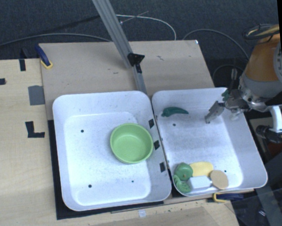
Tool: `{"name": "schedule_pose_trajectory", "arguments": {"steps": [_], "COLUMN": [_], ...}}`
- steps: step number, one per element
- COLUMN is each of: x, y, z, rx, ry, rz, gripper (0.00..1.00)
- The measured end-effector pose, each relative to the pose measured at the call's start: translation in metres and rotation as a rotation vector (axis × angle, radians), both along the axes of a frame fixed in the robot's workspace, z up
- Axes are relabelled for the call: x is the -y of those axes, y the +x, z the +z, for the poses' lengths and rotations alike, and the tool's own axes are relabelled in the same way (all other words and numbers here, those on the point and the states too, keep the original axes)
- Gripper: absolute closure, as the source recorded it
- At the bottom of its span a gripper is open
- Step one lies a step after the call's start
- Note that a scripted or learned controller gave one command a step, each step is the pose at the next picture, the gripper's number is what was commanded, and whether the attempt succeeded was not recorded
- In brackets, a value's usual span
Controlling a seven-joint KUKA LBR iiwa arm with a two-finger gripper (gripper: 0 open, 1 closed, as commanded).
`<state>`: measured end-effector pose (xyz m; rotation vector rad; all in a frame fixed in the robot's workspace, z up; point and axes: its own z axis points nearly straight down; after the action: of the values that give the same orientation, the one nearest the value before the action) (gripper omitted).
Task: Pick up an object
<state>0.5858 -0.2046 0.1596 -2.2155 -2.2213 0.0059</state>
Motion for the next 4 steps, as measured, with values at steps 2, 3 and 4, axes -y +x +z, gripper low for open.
{"name": "schedule_pose_trajectory", "arguments": {"steps": [2,3,4], "x": [0.005,0.004,0.005], "y": [-0.009,-0.009,0.0], "z": [-0.072,-0.061,-0.002], "rx": [0.004,0.004,0.01], "ry": [-0.002,-0.001,-0.002], "rz": [-0.001,0.001,-0.001], "gripper": [0.0,1.0,1.0]}}
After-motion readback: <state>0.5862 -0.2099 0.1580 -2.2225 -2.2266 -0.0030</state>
